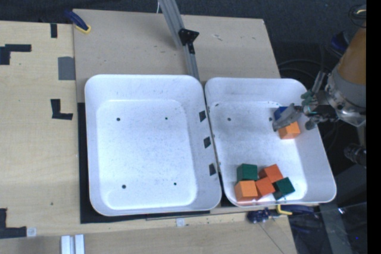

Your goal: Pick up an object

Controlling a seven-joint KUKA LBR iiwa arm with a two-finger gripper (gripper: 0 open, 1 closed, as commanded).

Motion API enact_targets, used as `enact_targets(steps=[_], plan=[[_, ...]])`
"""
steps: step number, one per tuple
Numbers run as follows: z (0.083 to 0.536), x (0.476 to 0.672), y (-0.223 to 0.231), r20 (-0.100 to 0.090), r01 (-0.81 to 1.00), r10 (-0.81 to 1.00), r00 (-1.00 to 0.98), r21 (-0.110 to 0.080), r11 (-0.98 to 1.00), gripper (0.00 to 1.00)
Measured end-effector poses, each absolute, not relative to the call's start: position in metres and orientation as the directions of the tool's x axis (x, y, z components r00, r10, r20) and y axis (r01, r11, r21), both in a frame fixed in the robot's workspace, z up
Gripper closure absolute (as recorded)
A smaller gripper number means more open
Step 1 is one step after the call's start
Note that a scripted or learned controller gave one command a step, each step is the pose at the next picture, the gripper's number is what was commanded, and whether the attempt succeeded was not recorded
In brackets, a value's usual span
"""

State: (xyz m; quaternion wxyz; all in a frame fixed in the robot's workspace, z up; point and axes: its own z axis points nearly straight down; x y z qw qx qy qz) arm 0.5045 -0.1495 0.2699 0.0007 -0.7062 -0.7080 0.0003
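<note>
From my seat I see the tool (292,119) reaching in from the right of the frame over the right bin (221,128), low near that bin's upper right part. An orange block (290,131) sits directly under the grey finger ends, touching or nearly touching them, but I cannot tell whether it is between the fingers or just beneath, nor how wide they stand. I judge this to be the grasp step itself: either closing on that block or beginning to raise it. The next move calls for a straight lift, slow enough to see whether the block comes up with the tool. The block is close to the bin's right wall, so there is little room on that side; toward the middle of the bin the floor is bare and open. At the bin's lower edge lies a cluster of orange blocks (259,182) and green blocks (247,172), well apart from the tool. The left bin (95,146) lies across the dividing rims, and a grey slanted bar (166,0) crosses the surface (131,50) at the upper middle.
</note>
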Motion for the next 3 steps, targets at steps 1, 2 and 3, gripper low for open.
enact_targets(steps=[1, 2, 3], plan=[[0.270, 0.505, -0.150, 0.000, 1.000, 1.000, -0.002, -0.001, 0.002, 0.00], [0.208, 0.506, -0.155, 0.001, 1.000, 1.000, 0.000, -0.008, 0.000, 0.00], [0.151, 0.494, -0.156, 0.002, 1.000, 1.000, 0.000, -0.009, 0.000, 0.00]])
